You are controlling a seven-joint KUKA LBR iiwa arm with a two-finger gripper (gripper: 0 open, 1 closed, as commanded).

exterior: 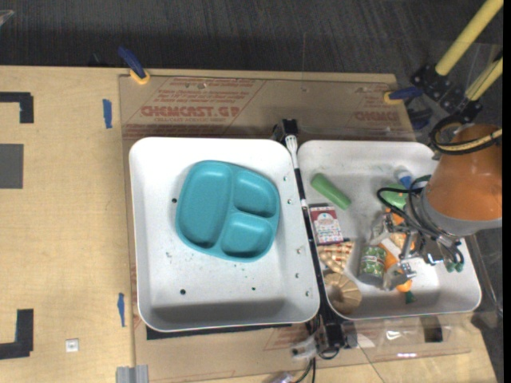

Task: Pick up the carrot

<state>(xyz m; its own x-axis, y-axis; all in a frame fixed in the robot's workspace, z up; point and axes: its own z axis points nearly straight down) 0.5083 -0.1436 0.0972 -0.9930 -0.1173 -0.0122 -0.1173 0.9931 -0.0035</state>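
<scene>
Surface [64, 214]: tan board carrying two white bins [152, 238]; dark carpet [239, 14] beyond. Claw [403, 254] low among right-bin clutter; finger state cannot be determined

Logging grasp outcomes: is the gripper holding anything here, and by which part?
Cannot be told. The gripper is down among cluttered items in the right bin; nothing is clearly between its fingers.

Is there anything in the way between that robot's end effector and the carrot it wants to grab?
Nothing visible separates them. The end effector is down in the right bin, right over the carrot. Neighbours do crowd it: a clear bag of greens touches its left side. Whether it has the carrot is unclear.
</scene>
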